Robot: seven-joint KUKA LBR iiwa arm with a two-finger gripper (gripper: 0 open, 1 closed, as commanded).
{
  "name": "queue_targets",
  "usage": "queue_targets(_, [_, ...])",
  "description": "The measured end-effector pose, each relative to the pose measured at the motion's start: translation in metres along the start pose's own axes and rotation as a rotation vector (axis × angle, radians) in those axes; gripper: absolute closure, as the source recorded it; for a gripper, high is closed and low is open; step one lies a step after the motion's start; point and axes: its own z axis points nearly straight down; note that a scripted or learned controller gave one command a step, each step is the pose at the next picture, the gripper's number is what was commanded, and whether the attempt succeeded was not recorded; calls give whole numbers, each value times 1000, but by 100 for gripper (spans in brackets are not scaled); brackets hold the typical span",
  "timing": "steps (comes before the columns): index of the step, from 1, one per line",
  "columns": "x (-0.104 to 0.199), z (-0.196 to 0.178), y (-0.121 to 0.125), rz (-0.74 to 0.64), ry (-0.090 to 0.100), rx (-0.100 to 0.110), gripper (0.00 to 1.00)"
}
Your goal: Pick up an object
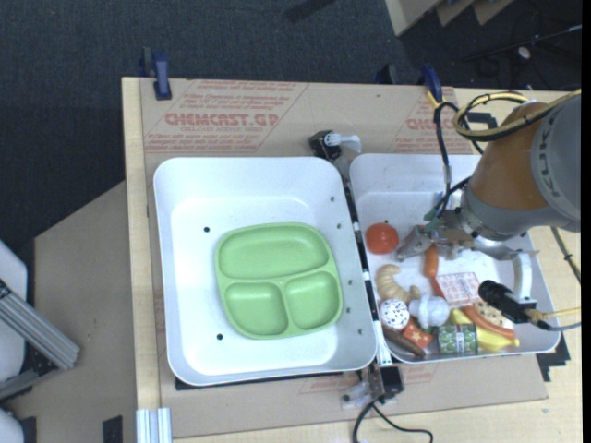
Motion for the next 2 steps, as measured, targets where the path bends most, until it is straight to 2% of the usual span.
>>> queue_targets(1, [-1, -12, 1, 1, -2, -5, 100])
queue_targets(2, [68, -108, 11, -8, -1, -18, 100])
